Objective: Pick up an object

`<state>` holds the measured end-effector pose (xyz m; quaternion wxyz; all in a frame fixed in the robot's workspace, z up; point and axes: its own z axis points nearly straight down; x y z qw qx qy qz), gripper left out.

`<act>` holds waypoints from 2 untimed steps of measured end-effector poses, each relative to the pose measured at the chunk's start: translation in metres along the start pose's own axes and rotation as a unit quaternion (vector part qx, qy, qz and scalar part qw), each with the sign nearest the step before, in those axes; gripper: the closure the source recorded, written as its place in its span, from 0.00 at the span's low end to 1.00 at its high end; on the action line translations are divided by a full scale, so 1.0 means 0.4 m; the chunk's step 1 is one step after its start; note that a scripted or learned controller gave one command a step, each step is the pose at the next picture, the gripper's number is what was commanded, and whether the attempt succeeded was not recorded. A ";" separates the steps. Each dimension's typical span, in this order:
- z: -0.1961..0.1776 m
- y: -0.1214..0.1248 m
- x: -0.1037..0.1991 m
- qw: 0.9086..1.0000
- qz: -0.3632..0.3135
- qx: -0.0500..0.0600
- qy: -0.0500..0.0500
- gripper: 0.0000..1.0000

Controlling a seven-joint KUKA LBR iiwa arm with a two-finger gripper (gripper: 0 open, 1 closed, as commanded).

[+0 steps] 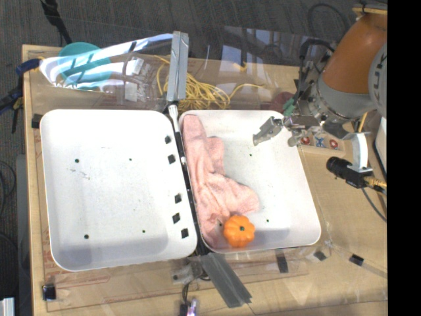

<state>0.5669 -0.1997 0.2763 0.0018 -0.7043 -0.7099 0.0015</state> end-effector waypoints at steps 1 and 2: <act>0.317 0.044 -0.009 0.997 -0.071 0.001 0.000 0.00; 0.461 -0.074 -0.024 0.992 -0.130 -0.002 0.000 0.00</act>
